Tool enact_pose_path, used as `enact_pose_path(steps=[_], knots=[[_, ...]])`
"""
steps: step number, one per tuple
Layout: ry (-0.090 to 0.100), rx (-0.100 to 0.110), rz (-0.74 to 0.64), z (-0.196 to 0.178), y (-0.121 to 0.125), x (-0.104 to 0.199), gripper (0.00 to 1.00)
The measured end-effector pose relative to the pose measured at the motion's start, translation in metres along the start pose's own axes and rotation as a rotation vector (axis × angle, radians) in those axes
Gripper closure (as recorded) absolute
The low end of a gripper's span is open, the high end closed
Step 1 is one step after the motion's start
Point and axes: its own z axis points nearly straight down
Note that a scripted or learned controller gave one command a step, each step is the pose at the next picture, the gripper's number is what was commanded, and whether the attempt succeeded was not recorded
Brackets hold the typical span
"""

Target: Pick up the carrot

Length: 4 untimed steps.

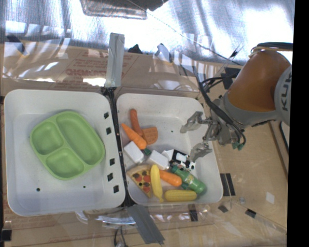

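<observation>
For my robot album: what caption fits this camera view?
Open gripper hovers over the right bin, carrot not yet picked.

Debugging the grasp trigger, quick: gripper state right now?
Gripper: open, holding nothing, above the right bin, right of the carrot.
</observation>
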Motion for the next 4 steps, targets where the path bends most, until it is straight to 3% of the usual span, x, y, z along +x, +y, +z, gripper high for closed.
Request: enact_pose_path(steps=[1, 2, 3, 4], knots=[[-0.028, 0.005, 0.176, 0.096, 0.011, 0.041, 0.00], [-0.003, -0.001, 0.419, 0.121, 0.054, 0.067, 0.00], [0.000, 0.002, 0.329, 0.122, 0.090, 0.068, 0.00], [0.000, 0.005, 0.347, 0.122, 0.092, 0.068, 0.00]])
